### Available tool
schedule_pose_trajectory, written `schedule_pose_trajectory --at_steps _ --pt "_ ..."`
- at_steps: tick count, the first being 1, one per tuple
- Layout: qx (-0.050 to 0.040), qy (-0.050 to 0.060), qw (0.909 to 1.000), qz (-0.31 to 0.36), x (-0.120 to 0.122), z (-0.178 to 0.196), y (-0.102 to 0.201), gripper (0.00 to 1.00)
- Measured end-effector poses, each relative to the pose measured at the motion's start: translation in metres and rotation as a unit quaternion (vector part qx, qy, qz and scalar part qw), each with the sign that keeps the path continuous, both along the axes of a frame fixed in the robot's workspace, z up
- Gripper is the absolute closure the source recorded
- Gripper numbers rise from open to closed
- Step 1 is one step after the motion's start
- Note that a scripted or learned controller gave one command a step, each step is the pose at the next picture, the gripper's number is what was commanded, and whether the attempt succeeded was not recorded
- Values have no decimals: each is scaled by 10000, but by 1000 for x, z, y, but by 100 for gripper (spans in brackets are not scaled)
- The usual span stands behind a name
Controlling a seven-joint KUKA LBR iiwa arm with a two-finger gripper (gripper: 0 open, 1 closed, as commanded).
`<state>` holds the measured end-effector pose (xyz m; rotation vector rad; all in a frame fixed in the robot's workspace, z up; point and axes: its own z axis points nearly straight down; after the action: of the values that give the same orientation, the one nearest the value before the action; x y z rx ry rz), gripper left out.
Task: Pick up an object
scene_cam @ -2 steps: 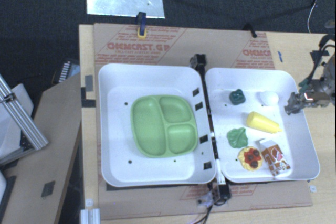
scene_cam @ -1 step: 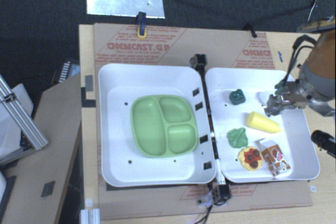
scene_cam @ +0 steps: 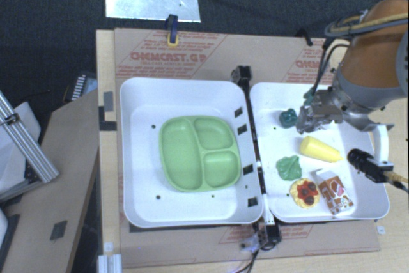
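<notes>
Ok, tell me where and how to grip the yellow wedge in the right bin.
Probably best across the narrow width of the yellow wedge, near its thicker left end, coming straight down. It lies flat and long, running left to right, with bare bin floor along both long sides, apart from the green leaf and the gripper.

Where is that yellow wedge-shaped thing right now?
The yellow wedge lies in the right bin, just below the gripper and right of the green leafy piece.

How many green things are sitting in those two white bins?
3: a divided green plate in the left bin; a dark teal lump and a leafy green piece in the right bin. The arm may hide more.
</notes>
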<state>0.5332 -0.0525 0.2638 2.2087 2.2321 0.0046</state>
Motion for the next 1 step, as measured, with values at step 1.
schedule_pose_trajectory --at_steps 1 --pt "2 -1 10000 0 10 0 55 100"
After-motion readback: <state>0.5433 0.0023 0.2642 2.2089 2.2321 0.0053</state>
